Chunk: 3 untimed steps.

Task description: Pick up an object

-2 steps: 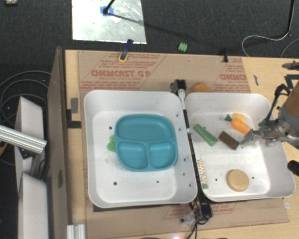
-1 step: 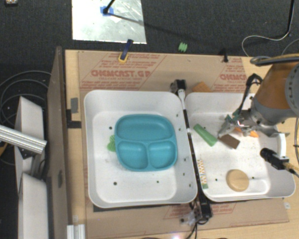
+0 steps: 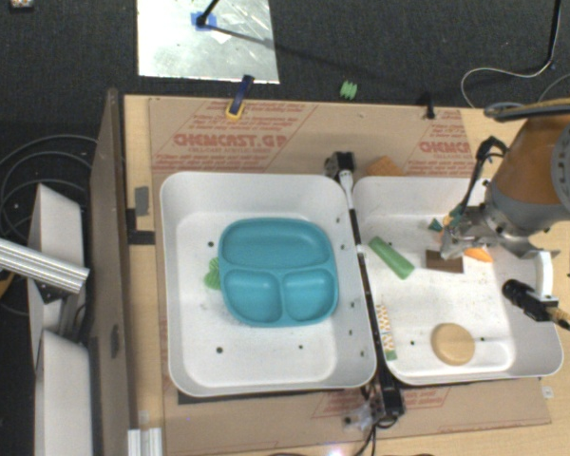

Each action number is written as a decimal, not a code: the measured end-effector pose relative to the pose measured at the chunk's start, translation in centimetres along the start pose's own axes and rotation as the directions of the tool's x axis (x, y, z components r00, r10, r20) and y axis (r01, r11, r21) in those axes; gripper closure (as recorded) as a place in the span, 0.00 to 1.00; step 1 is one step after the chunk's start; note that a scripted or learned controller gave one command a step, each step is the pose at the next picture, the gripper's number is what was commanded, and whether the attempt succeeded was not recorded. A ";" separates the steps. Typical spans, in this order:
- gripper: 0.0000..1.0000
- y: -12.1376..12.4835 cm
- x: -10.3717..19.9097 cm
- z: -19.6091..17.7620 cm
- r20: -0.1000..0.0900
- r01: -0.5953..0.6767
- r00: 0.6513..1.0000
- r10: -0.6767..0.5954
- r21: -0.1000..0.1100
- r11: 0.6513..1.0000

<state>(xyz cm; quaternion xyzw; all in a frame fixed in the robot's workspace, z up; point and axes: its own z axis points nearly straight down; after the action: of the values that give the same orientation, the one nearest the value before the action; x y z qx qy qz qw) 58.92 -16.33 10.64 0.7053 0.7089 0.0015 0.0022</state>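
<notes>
The arm [image 3: 541, 174] is reached in from the right, its gripper [image 3: 453, 245] lowered in the right bin [image 3: 537, 350] over a brown block [image 3: 446, 263]. Whether the jaws are parted cannot be told. Open floor is left toward the round tan piece [image 3: 453, 343].

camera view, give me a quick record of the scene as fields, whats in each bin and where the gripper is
left bin: blue divided plate, small green item at its left edge
right bin: green block, tan round piece, brown flat piece, orange item
gripper: low over the brown flat piece, beside the orange item
holding: nothing seen between the fingers
</notes>
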 end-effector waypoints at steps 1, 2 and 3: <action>0.00 0.0 0.0 0.0 0.000 0.000 1.000 0.000 0.000 1.000; 0.00 0.0 0.0 0.0 0.000 0.000 1.000 0.000 0.000 1.000; 0.00 0.0 0.0 0.0 0.000 0.000 1.000 0.000 0.000 1.000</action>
<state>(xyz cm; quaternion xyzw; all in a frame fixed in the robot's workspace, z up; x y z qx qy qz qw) 58.91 -16.33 10.61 0.7053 0.7089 0.0014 0.0021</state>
